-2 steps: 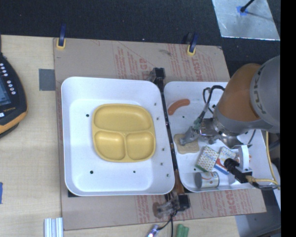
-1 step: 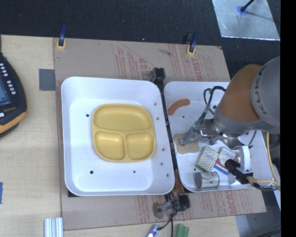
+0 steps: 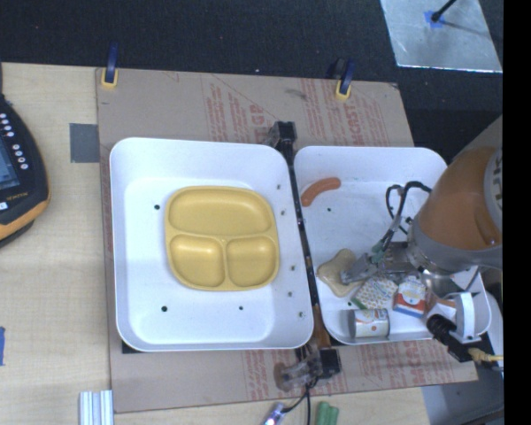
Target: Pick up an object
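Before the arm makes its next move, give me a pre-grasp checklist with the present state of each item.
1. Gripper is down inside the right bin: ok.
2. An object sits within reach of it; the tan bone-shaped toy lies right beside it: ok.
3. An object is seen between the fingers: cannot tell, the arm and clutter hide them.
4. Target stands apart from its neighbours; the small can and other items crowd the same corner: not ok.
5. Orange sausage toy lies alone as a fallback target: ok.
6. Yellow divided plate in the left bin is away from the arm: ok.
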Robot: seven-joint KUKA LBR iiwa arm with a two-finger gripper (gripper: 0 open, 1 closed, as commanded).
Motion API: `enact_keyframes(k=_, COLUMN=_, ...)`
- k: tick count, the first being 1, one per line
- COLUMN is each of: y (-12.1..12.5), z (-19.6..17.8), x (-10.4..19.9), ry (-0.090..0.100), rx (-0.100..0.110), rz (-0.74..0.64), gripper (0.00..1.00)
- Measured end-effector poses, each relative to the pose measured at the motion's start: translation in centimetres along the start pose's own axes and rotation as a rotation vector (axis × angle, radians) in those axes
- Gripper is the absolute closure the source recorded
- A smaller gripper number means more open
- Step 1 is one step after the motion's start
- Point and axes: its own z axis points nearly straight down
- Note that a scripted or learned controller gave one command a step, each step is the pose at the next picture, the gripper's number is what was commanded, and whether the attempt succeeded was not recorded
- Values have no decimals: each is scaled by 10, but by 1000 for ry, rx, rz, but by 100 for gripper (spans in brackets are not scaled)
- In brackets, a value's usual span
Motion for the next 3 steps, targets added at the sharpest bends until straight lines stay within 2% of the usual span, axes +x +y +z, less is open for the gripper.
enact_keyframes(k=1, y=27, z=-87, x=-76, ry=-3, rx=2, rz=6, gripper=0)
enact_keyframes(k=2, y=66, z=-11, x=-17, ry=-1, rx=6, rz=3, gripper=0)
enact_keyframes(k=3, y=10, z=0, x=-26, ry=-3, rx=0, rz=3, gripper=0)
